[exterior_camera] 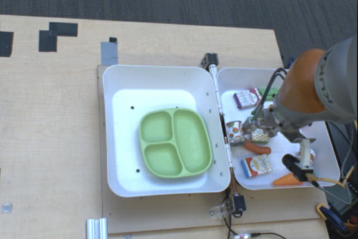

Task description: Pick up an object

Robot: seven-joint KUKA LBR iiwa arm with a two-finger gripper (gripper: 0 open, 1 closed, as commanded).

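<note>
From the camera above, two shallow white plastic bins sit side by side on the pale wooden tabletop. The left white bin has a light green plastic plate with three parts lying flat in it. Let us use that green plate as our marker.

To the right of the green plate, past the wall between the bins, is the right white bin. It holds small toy foods. Nearest the green plate is a small red and white can. Just past it lies a red toy sausage. Below the sausage sits a small blue and white box with a picture on it. Farther from the green plate is an orange toy carrot. Up near the top of that bin lies a purple and white packet.

The big grey arm with the orange band comes in from the far side, away from the green plate. Its gripper is low in the right bin, just above the sausage and beside the can. I cannot tell how wide it is, or if it has anything in it
</note>
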